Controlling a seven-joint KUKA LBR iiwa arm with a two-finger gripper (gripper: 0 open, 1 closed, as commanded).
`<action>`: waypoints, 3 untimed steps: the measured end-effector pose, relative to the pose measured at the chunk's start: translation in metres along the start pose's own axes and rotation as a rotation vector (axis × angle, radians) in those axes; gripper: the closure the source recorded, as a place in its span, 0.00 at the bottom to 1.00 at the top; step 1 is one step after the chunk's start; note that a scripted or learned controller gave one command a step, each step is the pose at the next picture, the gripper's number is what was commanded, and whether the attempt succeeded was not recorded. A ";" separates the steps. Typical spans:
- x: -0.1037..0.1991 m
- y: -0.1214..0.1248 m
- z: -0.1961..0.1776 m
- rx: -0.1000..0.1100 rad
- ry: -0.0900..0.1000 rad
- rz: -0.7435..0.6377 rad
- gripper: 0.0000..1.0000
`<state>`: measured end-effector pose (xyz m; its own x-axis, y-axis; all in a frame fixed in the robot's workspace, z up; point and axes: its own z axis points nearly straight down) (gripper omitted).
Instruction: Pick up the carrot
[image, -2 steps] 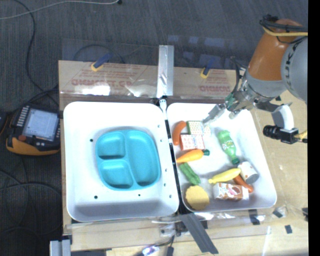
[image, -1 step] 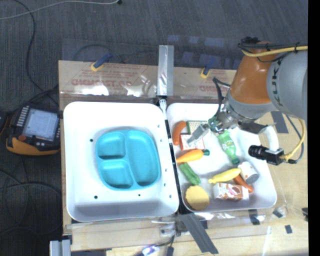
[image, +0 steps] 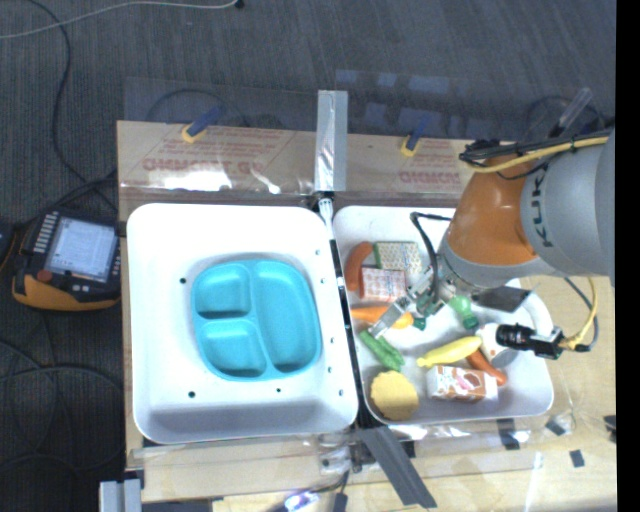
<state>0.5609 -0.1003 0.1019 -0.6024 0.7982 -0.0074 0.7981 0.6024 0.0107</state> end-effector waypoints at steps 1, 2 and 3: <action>0.002 0.003 -0.010 -0.002 0.008 -0.002 1.00; -0.026 -0.004 -0.045 0.012 0.006 -0.183 1.00; 0.005 -0.010 -0.130 0.012 0.007 0.165 1.00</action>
